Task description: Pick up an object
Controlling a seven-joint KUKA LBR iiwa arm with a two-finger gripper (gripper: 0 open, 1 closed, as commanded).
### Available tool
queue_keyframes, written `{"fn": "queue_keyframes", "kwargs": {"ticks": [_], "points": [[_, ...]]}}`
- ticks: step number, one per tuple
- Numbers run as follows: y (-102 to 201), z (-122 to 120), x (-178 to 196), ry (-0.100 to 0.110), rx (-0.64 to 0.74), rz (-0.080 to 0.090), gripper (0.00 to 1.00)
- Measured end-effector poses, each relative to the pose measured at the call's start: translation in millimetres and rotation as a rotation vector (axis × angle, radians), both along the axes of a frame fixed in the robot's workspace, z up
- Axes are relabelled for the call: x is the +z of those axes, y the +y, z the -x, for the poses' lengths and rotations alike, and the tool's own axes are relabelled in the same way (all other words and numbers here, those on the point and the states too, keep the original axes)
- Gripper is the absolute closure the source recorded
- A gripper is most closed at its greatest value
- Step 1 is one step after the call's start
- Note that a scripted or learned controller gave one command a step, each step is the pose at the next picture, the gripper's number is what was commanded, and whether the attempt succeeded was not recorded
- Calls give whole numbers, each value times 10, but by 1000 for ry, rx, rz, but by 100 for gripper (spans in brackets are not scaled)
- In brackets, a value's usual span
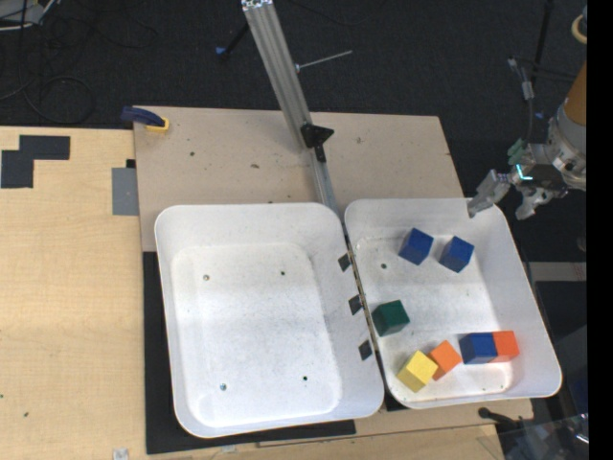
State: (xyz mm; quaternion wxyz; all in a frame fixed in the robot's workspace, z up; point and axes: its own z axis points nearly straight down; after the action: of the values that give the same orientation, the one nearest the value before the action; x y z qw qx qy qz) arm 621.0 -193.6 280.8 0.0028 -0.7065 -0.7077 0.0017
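Several small blocks lie in the right bin [536, 353]. Two blue cubes [416, 245] [457, 253] sit near its back. A dark green cube [390, 317] rests by the left wall. Along the front lie a yellow cube [418, 370], an orange cube [445, 357], a blue block [478, 348] and an orange block [505, 344], the last two touching. My gripper [507, 197] hovers at the bin's back right corner, outside the rim, open with nothing between its fingers. It is to the right of the blue cubes and behind them.
The left bin [192, 247] adjoins the right one, joined by black clips [354, 303]. A slanted aluminium rail [284, 75] rises behind the bins. A yellow-and-blue clamp [146, 118] sits at the board's back left corner.
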Motion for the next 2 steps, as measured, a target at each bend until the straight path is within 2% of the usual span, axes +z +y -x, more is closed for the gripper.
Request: {"fn": "queue_keyframes", "kwargs": {"ticks": [1,2], "points": [[5,-8,20,-3,3,1,0],[7,101,-502,2,-2,0,0]]}}
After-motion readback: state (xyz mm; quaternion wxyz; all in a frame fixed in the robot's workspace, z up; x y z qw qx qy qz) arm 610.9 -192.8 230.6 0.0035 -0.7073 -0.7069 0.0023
